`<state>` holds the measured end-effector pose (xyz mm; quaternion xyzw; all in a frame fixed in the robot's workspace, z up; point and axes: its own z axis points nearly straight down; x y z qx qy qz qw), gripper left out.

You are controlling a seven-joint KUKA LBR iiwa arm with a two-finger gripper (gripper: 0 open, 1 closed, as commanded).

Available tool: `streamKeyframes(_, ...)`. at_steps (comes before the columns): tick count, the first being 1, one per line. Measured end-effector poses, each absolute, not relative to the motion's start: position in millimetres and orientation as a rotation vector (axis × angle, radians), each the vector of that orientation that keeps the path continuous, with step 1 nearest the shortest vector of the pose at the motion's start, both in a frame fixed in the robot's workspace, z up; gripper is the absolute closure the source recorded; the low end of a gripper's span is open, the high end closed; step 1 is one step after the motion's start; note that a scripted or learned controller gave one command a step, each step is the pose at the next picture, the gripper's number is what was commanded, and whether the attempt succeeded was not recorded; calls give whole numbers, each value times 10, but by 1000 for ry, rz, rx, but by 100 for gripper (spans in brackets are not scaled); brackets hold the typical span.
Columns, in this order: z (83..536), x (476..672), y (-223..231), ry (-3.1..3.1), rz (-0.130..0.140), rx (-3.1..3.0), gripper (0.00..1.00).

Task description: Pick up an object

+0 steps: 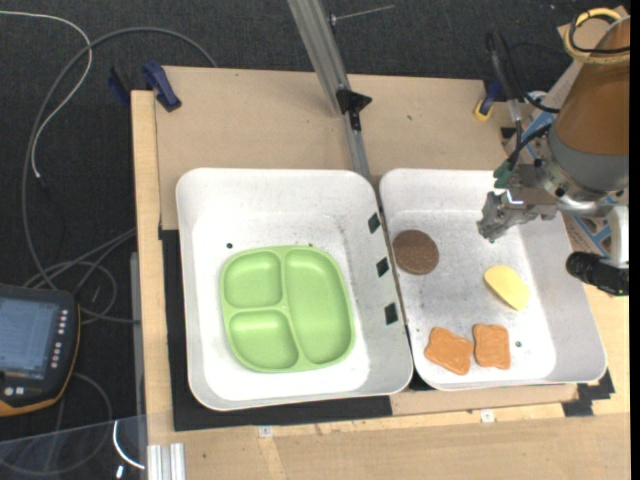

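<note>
The right bin (560, 363) holds a round brown patty (416, 252), a yellow wedge (508, 287) and two orange toast-like pieces (449, 350) (491, 346) near its front edge. My gripper (493, 225) hangs over the bin's upper right part, above and slightly right of the patty and just above the yellow wedge. Nothing shows between its fingers. The arm's orange band (598, 98) rises at the far right.
The left bin (205, 208) holds a green divided plate (288, 308). A metal rail (325, 53) slants down to the gap between the bins. Blue clamps (160, 85) sit at the bench's back corners, and cables lie on the floor at left.
</note>
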<state>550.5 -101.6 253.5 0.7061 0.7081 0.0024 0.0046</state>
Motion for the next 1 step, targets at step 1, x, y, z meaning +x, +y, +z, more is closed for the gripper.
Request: streamKeyframes(1,3512,6017,-1266,2216,10,2210,100)
